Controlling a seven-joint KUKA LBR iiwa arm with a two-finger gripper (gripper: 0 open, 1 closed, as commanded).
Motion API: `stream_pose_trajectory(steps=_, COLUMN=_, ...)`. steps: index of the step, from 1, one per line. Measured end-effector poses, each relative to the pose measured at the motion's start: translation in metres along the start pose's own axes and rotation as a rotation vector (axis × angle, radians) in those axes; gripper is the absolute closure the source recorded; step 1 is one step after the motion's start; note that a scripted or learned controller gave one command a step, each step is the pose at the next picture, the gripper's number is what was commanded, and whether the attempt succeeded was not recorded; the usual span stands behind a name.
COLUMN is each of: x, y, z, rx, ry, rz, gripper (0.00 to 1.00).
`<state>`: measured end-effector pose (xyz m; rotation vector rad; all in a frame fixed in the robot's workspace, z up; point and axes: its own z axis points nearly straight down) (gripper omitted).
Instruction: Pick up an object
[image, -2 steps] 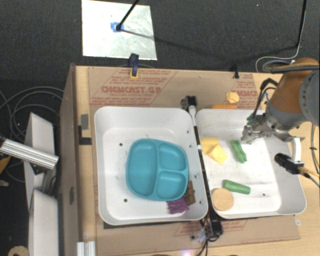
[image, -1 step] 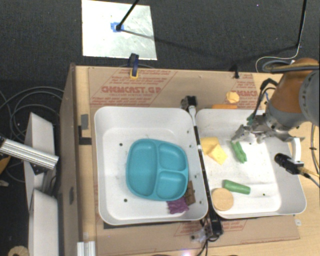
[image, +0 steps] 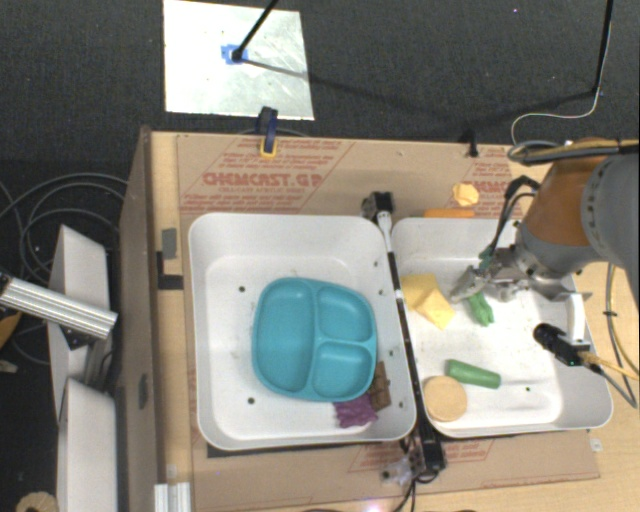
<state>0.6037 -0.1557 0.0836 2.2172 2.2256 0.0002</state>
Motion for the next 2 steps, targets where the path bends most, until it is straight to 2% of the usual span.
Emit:
stream_pose_trajectory(steps=1, x=-0.001, y=0.002, z=-0.012, rx=-0.005, ry=-0.001, rz=0.0, gripper=1.0)
stream_pose_trajectory(steps=2, x=0.072, y=0.038, z=-0.118, rx=-0.015, ry=0.001, rz=-0.009, gripper=1.0)
